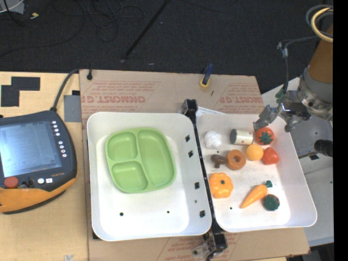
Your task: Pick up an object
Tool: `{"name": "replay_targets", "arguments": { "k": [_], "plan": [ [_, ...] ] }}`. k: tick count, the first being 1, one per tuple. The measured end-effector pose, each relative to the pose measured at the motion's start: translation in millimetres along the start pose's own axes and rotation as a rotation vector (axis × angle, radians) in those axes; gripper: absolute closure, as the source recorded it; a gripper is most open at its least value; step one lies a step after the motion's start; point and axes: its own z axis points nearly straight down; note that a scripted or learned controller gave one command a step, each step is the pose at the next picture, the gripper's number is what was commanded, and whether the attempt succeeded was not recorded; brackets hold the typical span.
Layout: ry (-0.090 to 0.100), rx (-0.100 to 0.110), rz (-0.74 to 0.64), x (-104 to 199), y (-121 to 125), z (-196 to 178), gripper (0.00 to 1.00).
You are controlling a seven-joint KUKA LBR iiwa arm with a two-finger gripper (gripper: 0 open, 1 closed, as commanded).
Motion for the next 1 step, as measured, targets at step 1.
{"name": "replay_targets", "arguments": {
  "k": [1],
  "plan": [
    [0.003, 0.008, 0.0, 26.8, 27.2, 187.7, 0.0]
  ]
}}
